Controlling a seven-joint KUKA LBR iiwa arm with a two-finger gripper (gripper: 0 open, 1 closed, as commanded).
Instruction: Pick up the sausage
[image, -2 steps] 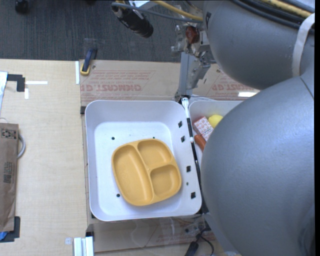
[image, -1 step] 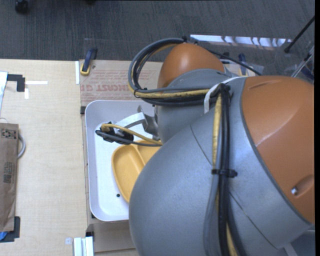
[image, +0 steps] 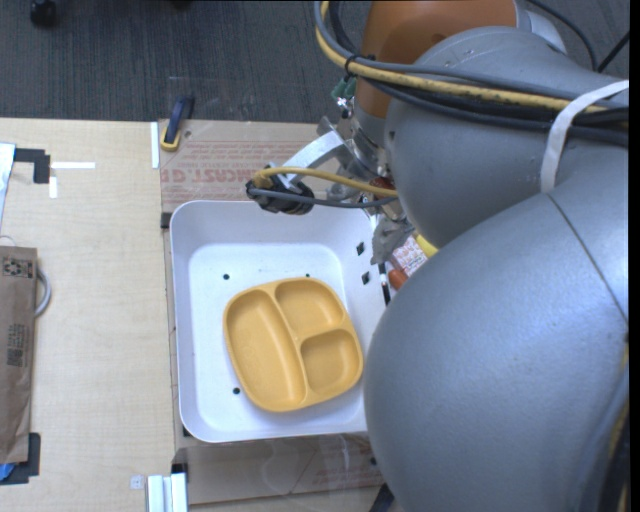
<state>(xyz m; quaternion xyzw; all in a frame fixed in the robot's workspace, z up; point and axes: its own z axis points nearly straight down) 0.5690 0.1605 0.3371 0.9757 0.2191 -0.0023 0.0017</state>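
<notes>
A small reddish-orange piece (image: 407, 262), possibly the sausage, peeks out beside the arm's body just past the right rim of the left bin; most of it is hidden. My gripper (image: 384, 258) hangs right over that spot, at the seam between the two bins, close to the reddish piece. The bulky grey arm (image: 500, 300) covers the whole right side, hiding the right bin and its contents. Whether anything sits in the gripper cannot be made out.
The left white bin (image: 200, 300) holds a yellow three-compartment plate (image: 292, 343). A yellow cable and black connector (image: 283, 194) hang over the bin's back rim. A brown paper bag (image: 15, 350) lies on the wooden bench at the far left.
</notes>
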